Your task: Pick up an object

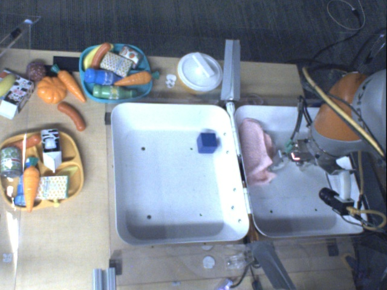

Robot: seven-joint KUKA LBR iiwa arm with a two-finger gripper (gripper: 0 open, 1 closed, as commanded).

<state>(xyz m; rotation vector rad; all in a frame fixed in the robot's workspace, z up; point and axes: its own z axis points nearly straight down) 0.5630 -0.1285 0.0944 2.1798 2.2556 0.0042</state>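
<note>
A pink folded cloth (254, 147) lies along the left wall of the right bin (296, 216). My gripper (278, 160) is low in that bin, right against the cloth's lower right edge. The arm's orange band (337, 110) and grey body reach in from the right. A small blue cube (207, 142) sits alone in the upper right part of the left bin (169, 216), well apart from the gripper.
A metal divider post (229, 71) stands between the bins at the back. A white lidded tub (200, 71), a blue bowl of toy food (115, 72) and a yellow tray of toy food (42, 169) sit on the bench to the left. Cables hang at the right.
</note>
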